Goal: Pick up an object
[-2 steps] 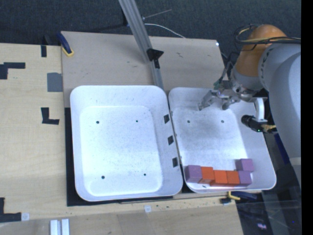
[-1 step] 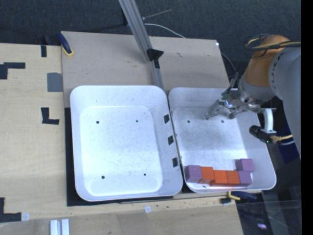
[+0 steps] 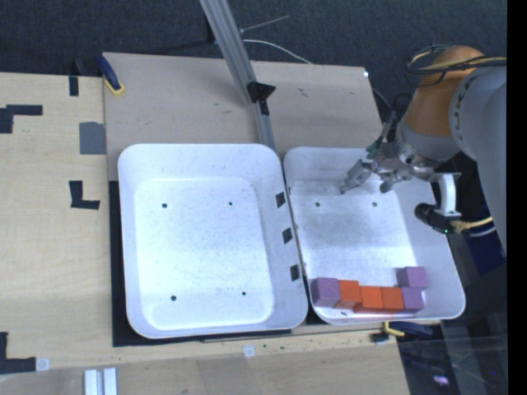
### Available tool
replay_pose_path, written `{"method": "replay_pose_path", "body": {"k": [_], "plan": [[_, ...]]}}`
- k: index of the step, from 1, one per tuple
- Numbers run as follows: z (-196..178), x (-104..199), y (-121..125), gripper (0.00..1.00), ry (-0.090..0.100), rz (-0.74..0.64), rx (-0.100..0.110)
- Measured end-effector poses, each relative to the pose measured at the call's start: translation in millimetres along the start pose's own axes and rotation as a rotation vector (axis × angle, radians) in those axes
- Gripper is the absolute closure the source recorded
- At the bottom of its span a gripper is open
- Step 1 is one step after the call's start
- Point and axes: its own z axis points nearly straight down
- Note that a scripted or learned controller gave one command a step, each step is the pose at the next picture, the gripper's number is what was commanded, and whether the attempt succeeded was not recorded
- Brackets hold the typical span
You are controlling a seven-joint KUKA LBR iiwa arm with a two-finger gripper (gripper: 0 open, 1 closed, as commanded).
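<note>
Two shallow white bins, speckled and round-cornered. The right bin holds blocky purple and orange blocks in a row along its near wall, touching one another. The gripper, metallic, hangs over the bin's far right portion, fingers spread and holding nothing. The blocks lie well apart from it, toward the near side.
</note>
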Motion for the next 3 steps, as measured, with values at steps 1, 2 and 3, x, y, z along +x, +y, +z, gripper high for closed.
{"method": "replay_pose_path", "body": {"k": [1,2,3], "plan": [[-116.2,-7.2,3.9,0.00,-0.003,0.002,-0.006],[-150.1,42.2,31.9,0.00,0.000,-0.004,-0.003],[-135.7,4.2,40.1,0.00,-0.003,0.005,0.002]]}}
